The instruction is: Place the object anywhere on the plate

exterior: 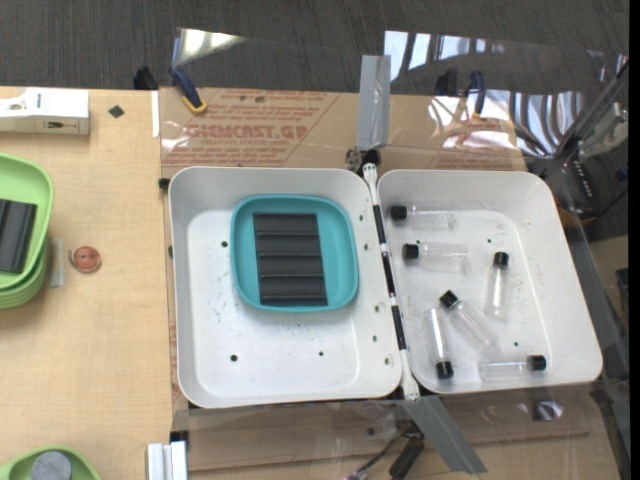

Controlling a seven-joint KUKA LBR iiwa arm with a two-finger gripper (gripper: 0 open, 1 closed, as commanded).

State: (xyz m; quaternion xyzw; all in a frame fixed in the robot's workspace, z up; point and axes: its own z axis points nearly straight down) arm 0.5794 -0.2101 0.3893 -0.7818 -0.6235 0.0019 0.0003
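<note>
A teal plate (pixel 246 268) with a dark ribbed insert (pixel 291 259) sits in the upper middle of the left white bin (pixel 290 368). Several clear tubes with black caps lie loose in the right white bin (pixel 560 298): one near the top left (pixel 420 214), one below it (pixel 435 255), one upright-looking at the right (pixel 497 280), two in the middle (pixel 466 320) (pixel 439 344) and one along the bottom right (pixel 512 367).
A green tray (pixel 30 193) holding a dark block lies at the left edge of the wooden bench. A small round reddish piece (pixel 86 259) rests beside it. Cardboard and clear plastic sheeting stand behind the bins. A white box (pixel 42 111) lies at the top left.
</note>
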